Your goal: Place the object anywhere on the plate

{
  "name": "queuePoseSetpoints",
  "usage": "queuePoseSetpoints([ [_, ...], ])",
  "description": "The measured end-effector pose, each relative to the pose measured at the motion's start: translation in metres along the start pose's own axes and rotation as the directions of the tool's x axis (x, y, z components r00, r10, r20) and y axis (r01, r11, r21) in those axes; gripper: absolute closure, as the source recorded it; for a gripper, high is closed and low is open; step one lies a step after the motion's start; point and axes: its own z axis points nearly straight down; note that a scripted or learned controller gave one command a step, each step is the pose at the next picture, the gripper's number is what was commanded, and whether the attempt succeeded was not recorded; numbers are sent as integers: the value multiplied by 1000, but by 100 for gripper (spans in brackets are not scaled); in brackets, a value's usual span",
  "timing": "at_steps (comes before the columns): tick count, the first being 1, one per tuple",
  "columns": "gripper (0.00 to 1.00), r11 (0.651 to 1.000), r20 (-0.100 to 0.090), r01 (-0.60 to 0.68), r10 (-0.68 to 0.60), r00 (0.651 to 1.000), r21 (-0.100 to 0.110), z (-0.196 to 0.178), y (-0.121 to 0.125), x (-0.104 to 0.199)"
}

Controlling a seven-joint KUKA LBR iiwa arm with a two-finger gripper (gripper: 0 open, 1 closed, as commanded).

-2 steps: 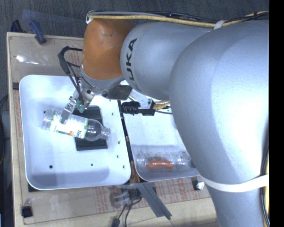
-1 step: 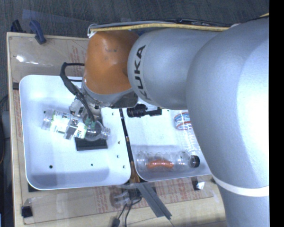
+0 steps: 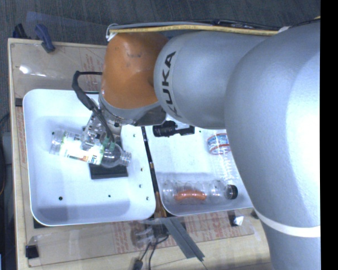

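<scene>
Over the right side of my feed the grey arm [image 3: 259,94] takes up a huge chunk of the picture, slanting in across the right bin [image 3: 183,151] with the orange band [image 3: 129,72] sitting up over the seam between the two bins. From there the wrist drops down into the left bin [image 3: 50,190], and the gripper [image 3: 98,133] ends up right on top of a clear bottle [image 3: 81,148] lying on its side, next to a flat black piece [image 3: 108,171]. Honestly I can't tell if it's grabbing anything, it's too cluttered down there. In the right bin I've got two more clear bottles: one [image 3: 194,194] lying along the near edge with something orange inside and a dark cap, and another [image 3: 221,148] poking out from under the arm.
</scene>
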Motion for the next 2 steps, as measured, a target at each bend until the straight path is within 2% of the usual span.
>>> queuePoseSetpoints([
  [1, 100, 999, 3, 40, -40, 999, -2, 4, -62, -59],
  [2, 100, 991, 2, 134, -134, 991, -2, -19, -42, -31],
])
